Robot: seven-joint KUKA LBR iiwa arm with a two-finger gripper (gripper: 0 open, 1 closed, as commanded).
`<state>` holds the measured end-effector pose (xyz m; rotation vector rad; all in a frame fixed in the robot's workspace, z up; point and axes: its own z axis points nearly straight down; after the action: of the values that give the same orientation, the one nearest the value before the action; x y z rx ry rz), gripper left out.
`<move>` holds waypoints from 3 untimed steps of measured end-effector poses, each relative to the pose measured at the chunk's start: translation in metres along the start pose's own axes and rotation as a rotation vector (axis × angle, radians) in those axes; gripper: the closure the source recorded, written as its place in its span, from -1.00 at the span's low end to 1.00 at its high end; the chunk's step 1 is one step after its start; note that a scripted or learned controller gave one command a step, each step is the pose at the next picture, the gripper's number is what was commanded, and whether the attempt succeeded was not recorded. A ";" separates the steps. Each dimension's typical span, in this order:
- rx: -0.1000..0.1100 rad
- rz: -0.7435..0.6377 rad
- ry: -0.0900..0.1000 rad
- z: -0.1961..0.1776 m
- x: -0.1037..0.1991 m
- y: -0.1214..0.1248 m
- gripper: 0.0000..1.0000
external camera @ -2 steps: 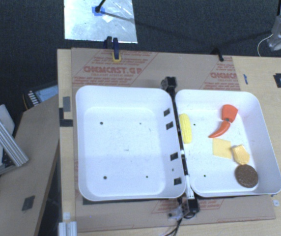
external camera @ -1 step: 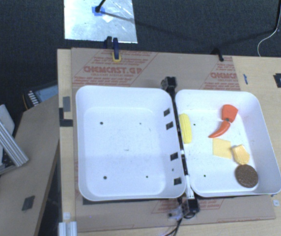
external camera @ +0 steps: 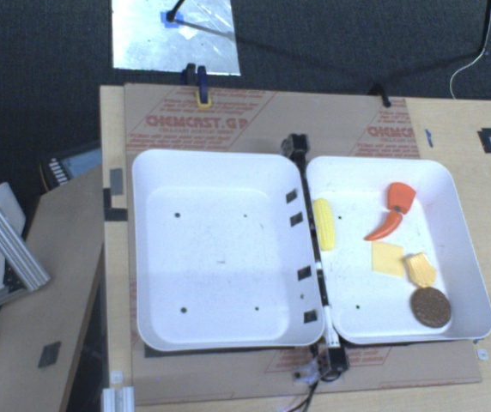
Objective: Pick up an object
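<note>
The right bin (external camera: 460, 221) holds several toy food items. A yellow corn cob (external camera: 324, 223) lies along its left wall. An orange carrot-like piece (external camera: 393, 208) sits near the upper middle, its pointed end curving down to the left. Below it lie a flat pale yellow cheese slice (external camera: 387, 259) and a smaller yellow chunk (external camera: 421, 269) touching its right side. A round brown cookie (external camera: 431, 306) rests near the bin's front right corner.
The left bin (external camera: 155, 187) stands beside the right one, joined by black clips along the middle seam. Both sit on a cardboard sheet (external camera: 228, 120) on the wooden bench. A metal plate (external camera: 175, 24) lies on the dark floor behind.
</note>
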<state>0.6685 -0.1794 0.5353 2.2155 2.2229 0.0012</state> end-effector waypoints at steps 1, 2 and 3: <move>-0.004 -0.004 -0.002 -0.012 0.000 0.000 1.00; -0.003 -0.004 -0.001 -0.011 0.001 0.000 -1.00; -0.007 -0.009 -0.004 -0.023 0.001 0.001 1.00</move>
<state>0.6692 -0.1783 0.5585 2.2003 2.2277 0.0045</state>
